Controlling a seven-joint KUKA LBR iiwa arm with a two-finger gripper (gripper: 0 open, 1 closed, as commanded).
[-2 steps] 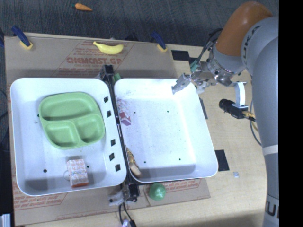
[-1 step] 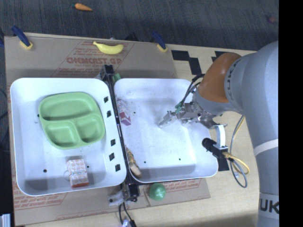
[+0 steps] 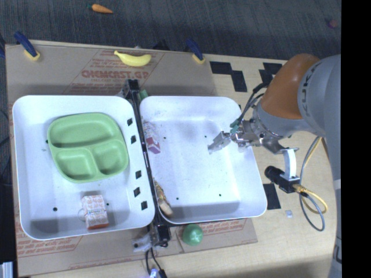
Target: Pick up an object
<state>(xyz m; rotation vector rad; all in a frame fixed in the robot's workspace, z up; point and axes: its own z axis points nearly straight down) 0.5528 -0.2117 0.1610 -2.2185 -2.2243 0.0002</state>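
Claw (image 3: 217, 143) (fingers' state unclear) hangs over right bin (image 3: 197, 210), well apart from carton (image 3: 152, 138) at its left wall.

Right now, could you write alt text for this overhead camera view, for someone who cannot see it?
A grey robot arm reaches from the right, its end effector over the right white bin. The left white bin holds a green divided tray and a small carton. A banana lies on cardboard behind the bins, a green ball in front.
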